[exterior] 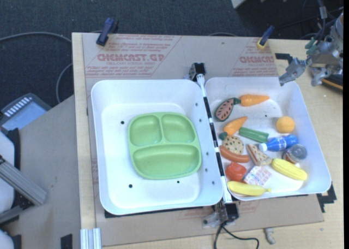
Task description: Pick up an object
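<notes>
My gripper [287, 73] sits up at the far right, above the bench just outside the far right corner of the right bin [318, 158]. Open or closed, can't tell, too small and cluttered there. Nothing visible in it. It is well apart from every toy.

Progress, my read: nothing picked yet. The whole job is left: come in over the bin, drop, close, lift.

Nearest in the right bin: yellow banana [248, 189] along the near wall, red tomato [236, 171] just behind it, a pink-white packet [258, 176] beside that, yellow corn [289, 169] to the right. Middle row is packed: cookie [234, 144], blue bottle [279, 144], green stick-shaped piece [253, 134], several touching. Further back: orange ball [285, 124], lying fairly free, and the carrot [254, 100] near the far wall, also with space round it. Those two look like the easiest targets, and closest to me.

Left bin [109, 133] holds a green divided plate [163, 145], compartments bare.
</notes>
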Available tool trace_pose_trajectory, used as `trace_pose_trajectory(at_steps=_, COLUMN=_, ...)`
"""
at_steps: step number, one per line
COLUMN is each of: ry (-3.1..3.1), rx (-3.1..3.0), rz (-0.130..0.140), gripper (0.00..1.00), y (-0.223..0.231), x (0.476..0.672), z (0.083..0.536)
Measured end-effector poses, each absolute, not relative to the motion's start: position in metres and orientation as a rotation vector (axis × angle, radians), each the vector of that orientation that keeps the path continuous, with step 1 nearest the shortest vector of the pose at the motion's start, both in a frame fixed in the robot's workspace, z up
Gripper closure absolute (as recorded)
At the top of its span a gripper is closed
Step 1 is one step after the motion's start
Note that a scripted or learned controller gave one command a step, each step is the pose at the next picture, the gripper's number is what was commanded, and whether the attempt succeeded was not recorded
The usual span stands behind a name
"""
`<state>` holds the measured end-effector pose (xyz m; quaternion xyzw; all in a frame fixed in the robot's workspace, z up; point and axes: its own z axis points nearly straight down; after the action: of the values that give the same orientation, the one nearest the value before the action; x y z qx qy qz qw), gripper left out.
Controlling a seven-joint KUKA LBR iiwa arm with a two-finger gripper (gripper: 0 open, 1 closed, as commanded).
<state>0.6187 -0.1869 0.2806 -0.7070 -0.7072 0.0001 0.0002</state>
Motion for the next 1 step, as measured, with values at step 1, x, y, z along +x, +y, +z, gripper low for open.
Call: trace_pose_trajectory(at_steps=1, ry=-2.219, rx=-2.221, rz=0.003, gripper=0.0, y=-0.2241, x=0.6176, z=0.2045)
